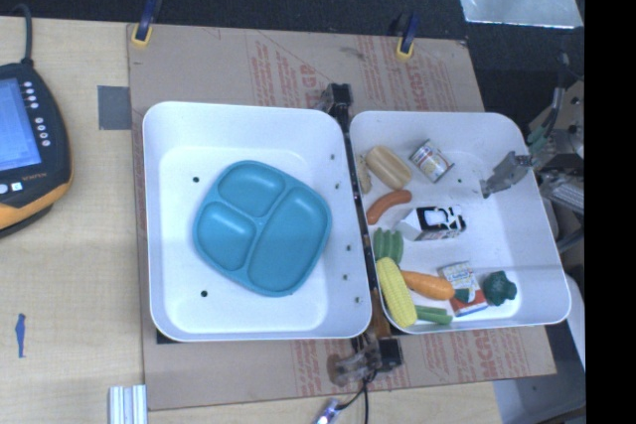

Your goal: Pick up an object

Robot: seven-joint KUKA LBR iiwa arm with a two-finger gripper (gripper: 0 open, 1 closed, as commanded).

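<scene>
Left bin (159, 213) holding a blue divided plate (262, 227); right bin (517, 139) holding small items, among them a corn cob (396, 292), carrot (427, 285) and tin can (430, 160). The arm enters at mid-right, gripper (505, 174) low over the right bin's upper-right corner. Nothing appears held; how far it is spread cannot be told.

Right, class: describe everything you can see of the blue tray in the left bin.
The blue tray is a rounded, plastic-looking plate, matte teal, moulded into three compartments: one on the left and two on the right. It lies flat, turned slightly askew, near the middle of the left bin, resting on its white floor. Nothing lies in it or touches it otherwise.
</scene>
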